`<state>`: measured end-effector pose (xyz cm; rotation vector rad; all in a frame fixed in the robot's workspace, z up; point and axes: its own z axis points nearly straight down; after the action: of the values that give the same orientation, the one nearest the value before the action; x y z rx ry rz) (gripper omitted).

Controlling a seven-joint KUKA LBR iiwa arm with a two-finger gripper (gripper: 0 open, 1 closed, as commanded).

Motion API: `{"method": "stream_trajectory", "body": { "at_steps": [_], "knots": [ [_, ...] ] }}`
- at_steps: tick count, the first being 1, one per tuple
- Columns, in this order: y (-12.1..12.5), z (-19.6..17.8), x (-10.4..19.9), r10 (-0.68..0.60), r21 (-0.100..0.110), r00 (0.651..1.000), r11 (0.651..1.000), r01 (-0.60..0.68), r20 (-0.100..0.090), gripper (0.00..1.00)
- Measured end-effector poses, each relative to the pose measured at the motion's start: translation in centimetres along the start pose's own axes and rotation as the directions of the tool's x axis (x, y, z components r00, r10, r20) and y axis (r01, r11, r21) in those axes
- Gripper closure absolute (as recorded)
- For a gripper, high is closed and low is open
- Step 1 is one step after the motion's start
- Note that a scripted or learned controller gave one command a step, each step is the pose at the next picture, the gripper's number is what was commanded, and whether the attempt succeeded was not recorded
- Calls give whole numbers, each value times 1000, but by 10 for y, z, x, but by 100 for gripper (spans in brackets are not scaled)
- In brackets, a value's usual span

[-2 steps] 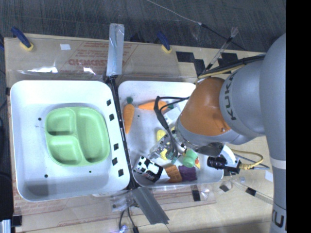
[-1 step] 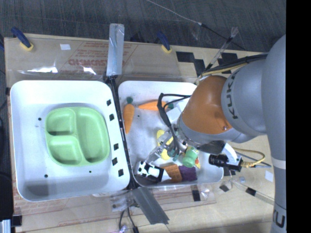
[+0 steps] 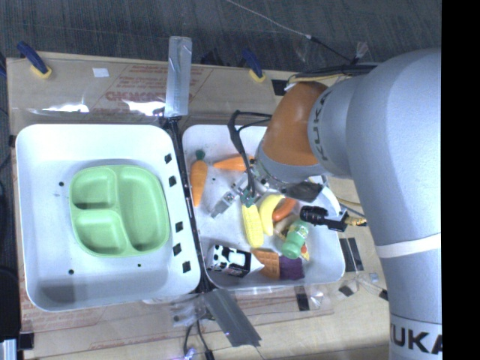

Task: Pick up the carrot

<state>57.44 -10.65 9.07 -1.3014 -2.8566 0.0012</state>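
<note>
Orange body, green cap: the carrot (image 3: pixel 198 181) lies along the left wall of the right bin (image 3: pixel 327 274), long axis running up-down in the camera view, green stem end at the top.
Material (judged): moulded toy plastic, so light, rigid and hollow; no risk of crushing at normal grip force.
Surface (judged): smooth and tapered, so it may squirt out of the jaws if gripped near the narrow end.
Grip point: across the thick middle of the body, jaws closing across the short axis.
Clearance: the left side of the carrot sits just beside the bin wall; little room for a finger there, so a slight offset or a nudge inward may be needed.
Gripper (image 3: pixel 227 201): hangs low in the right bin, just to the right of the carrot and apart from it; the jaws appear spread, with nothing between them.
Neighbours: a second orange piece (image 3: pixel 231 163) lies near the top of the bin; a yellow corn cob (image 3: pixel 252 226), a green bottle (image 3: pixel 294 240) and a black-and-white toy (image 3: pixel 228 259) lie to the right and below, all apart from the carrot.
Left bin (image 3: pixel 30 201): holds a green divided plate (image 3: pixel 118 209).
Task state: the carrot rests on the bin floor, not yet taken.
</note>
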Motion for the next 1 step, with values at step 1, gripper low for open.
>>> {"method": "stream_trajectory", "body": {
  "at_steps": [1],
  "knots": [
    [27, -2, -28, 443, -2, 897, 897, -443, 1, 0]
  ]
}}
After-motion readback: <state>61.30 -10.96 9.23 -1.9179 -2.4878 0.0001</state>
